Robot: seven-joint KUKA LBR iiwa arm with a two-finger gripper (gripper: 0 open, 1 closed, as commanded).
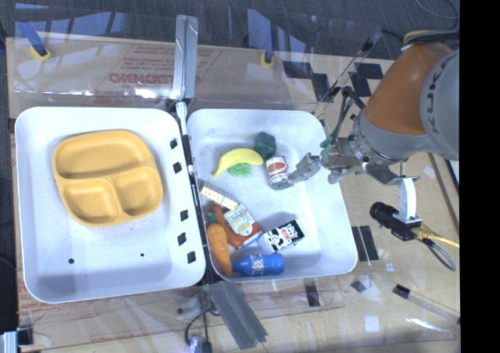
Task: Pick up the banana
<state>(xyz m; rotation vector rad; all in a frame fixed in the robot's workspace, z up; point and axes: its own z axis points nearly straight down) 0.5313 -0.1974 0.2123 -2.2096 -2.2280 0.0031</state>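
The yellow banana (237, 160) lies in the upper left part of the right bin (332, 254), with a small green piece against its lower edge. My gripper (322, 165) hangs over the bin's right side, well right of the banana. Its fingers stand apart, and nothing is between them. The left fingertip (303, 169) is close beside a small red-and-white can (277, 172), which stands between the gripper and the banana.
A dark green item (266, 143) lies just up and right of the banana. A snack packet (233, 215), a carrot (219, 246), a blue bottle (258, 264) and a black-and-white carton (283, 236) crowd the bin's lower left. The left bin (47, 265) holds a yellow divided plate (108, 176).
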